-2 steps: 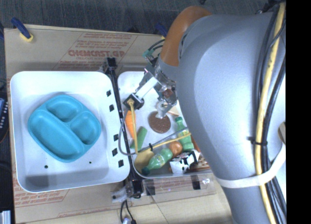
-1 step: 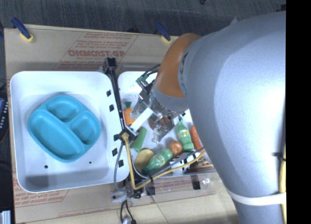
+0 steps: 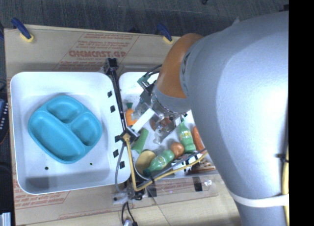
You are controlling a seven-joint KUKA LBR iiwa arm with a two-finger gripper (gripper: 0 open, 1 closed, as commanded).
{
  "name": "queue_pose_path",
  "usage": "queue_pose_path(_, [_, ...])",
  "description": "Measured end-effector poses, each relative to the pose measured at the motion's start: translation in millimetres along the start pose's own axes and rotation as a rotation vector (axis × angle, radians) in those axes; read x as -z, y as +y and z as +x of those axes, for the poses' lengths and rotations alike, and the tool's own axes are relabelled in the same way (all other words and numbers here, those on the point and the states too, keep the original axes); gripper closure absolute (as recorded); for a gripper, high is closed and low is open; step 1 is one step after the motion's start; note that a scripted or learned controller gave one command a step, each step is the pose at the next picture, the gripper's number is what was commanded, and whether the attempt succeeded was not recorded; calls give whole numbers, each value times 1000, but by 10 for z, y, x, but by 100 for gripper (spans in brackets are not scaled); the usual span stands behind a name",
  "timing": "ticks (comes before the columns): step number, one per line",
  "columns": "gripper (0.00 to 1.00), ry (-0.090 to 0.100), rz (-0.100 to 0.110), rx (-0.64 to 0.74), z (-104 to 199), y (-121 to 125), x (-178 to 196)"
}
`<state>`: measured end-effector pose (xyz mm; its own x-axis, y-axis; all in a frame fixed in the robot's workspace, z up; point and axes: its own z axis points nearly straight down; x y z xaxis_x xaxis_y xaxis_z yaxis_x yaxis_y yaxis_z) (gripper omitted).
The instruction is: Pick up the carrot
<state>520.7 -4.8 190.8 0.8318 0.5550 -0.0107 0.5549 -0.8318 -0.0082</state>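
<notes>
Grey arm bulk [image 3: 245, 102] with its orange band [image 3: 171, 75] covered most of the right white plastic bin [image 3: 128, 84], and the two-finger pincer [image 3: 158, 118] hung low over that bin's middle, among the toy food. Whether the pincer was open or closed could not be told; its tips were lost against the clutter beneath it, and nothing could be seen held between them.

Left of the pincer, close against the bin's left wall, lay a small orange carrot-like piece [image 3: 130, 117], partly hidden behind a white bar of the pincer's housing. It lay near the pincer, but whether they touched could not be told. Below and left of the pincer sat a dark green cylindrical piece [image 3: 139, 141], and further below it a tan rounded bowl-like thing [image 3: 145, 160] beside a green and yellow toy vegetable [image 3: 162, 160]. Below and right of the pincer stood a green plastic bottle with a label [image 3: 185, 135], with a small orange-brown rounded toy [image 3: 177, 148] at its foot and a slim orange-red piece [image 3: 197, 138] just beyond it, at the edge of the arm.

Well away to the pincer's left, the left white plastic bin [image 3: 19, 137] held a turquoise three-compartment plastic plate [image 3: 65, 128]. Both bins rested on a brown cardboard sheet with red printing [image 3: 95, 48].
</notes>
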Motion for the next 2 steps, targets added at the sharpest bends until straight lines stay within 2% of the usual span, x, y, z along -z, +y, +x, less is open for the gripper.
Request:
queue_pose_path(1, [0,4,1,-304,130,621,8])
queue_pose_path(2, [0,-2,4,-371,68,348,-2])
